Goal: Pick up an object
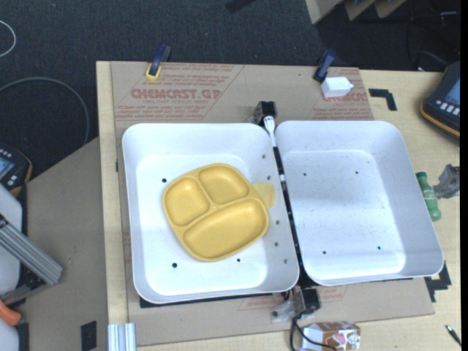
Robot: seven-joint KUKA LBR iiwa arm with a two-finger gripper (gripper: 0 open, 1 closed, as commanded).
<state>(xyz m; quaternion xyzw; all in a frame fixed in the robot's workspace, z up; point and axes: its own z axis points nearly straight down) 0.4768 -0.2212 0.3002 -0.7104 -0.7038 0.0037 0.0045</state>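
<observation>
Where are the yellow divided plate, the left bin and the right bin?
yellow divided plate [215,211]: camera view, point on the ridge where its three compartments meet.
left bin [146,148]: camera view, point on bare white floor near its upper left corner.
right bin [340,203]: camera view, point on the middle of its speckled floor.

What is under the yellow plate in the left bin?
A flat yellow piece pokes out from under the plate's right edge, lying on the left bin floor. The rest of it is covered.

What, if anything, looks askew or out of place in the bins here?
The yellow divided plate in the left bin lies rotated, not square to the bin walls, and looks turned upside down. A pale yellowish patch shows at its right edge; I cannot tell what it is.
</observation>
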